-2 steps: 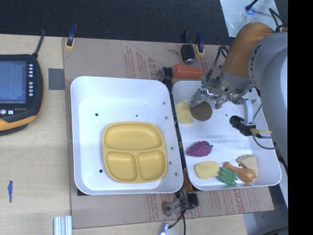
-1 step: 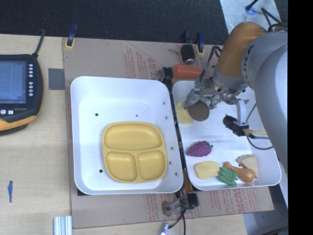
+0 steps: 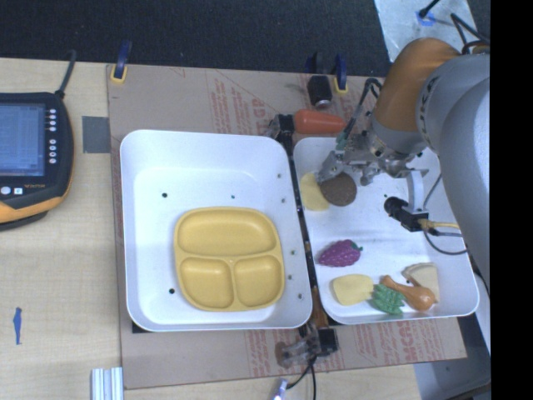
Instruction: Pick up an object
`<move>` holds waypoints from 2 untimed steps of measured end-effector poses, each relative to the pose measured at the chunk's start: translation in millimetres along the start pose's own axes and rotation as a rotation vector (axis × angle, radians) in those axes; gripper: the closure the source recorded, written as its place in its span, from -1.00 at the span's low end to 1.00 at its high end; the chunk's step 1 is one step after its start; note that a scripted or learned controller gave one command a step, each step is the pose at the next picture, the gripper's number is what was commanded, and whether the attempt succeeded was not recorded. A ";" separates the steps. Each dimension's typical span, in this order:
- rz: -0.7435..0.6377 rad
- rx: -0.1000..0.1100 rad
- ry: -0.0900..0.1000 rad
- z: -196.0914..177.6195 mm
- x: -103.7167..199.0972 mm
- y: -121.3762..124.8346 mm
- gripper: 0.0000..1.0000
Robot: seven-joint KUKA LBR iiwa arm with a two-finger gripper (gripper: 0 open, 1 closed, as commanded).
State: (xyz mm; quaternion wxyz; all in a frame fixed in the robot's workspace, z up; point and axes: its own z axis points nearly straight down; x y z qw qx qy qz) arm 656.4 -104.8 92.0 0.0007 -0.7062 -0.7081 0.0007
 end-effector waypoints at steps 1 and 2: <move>-0.004 -0.004 0.001 -13.5 0.4 2.1 1.00; -0.005 -0.003 0.001 -13.3 0.6 2.0 -1.00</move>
